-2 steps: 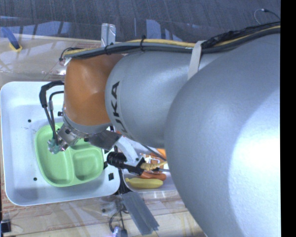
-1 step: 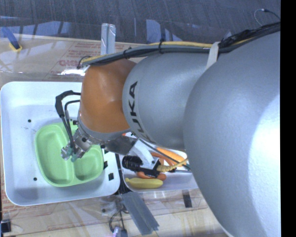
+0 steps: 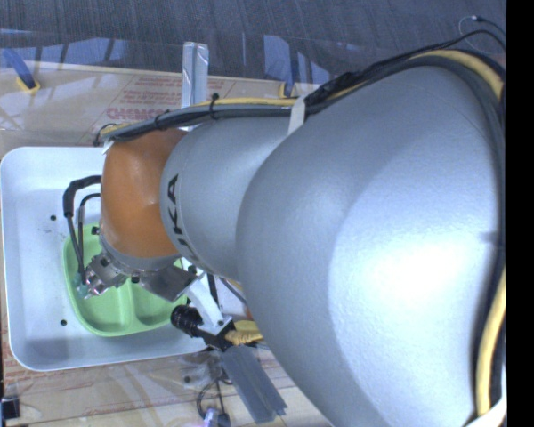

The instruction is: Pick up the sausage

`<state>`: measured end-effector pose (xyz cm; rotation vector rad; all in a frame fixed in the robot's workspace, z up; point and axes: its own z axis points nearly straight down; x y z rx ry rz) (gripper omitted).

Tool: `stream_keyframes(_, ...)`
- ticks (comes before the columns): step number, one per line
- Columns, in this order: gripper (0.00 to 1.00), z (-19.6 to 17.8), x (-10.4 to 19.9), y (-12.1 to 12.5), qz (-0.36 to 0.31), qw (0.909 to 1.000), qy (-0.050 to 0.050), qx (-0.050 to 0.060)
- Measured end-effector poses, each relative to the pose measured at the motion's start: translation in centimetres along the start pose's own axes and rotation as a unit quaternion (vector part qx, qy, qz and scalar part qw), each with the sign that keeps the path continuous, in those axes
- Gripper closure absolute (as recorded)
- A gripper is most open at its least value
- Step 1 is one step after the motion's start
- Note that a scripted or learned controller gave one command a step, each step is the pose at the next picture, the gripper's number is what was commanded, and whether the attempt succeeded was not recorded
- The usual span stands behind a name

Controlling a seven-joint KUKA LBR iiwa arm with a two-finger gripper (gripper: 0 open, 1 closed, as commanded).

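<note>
A huge grey arm (image 3: 365, 238) is closest to the camera, reaching in from the right and covering most of the scene. Black and yellow cables (image 3: 409, 59) run along its upper edge. It narrows to an orange band (image 3: 135, 194), and below that sits the gripper (image 3: 96, 278), low inside a white bin (image 3: 27, 229). The wrist hides the gripper's tip, so I cannot tell whether it is open or closed, or whether it has hold of anything.

Directly beneath the gripper, and spreading out to its near side, is a shallow light-green dish (image 3: 116, 317) resting on the bin floor. The arm covers much of the dish. I cannot tell where the sausage lies.

Just right of the gripper and nearer the camera, a black and yellow connector (image 3: 200, 323) hangs from the wrist. A grey strip (image 3: 254, 385) lies on the table (image 3: 98, 390) beyond the bin's near rim.

Beyond the gripper, past the bin's far rim, lies a brown sheet with red print (image 3: 142, 100). A metal post (image 3: 194, 68) stands upright there, with blue tape (image 3: 18, 68) to its left. Dark carpet (image 3: 249, 7) is farthest.
</note>
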<state>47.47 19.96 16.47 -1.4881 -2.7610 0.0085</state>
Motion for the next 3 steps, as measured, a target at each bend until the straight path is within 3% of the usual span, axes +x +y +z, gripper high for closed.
stream_keyframes(1,1.00,-4.1,0.6,0.5,-0.035,0.9994,-0.001,-0.002)
stream_keyframes(2,0.00,-4.1,0.6,0.5,-0.035,0.9994,-0.001,-0.002)
stream_keyframes(3,0.00,7.3,-3.2,5.9,-0.129,0.9916,-0.001,-0.003)
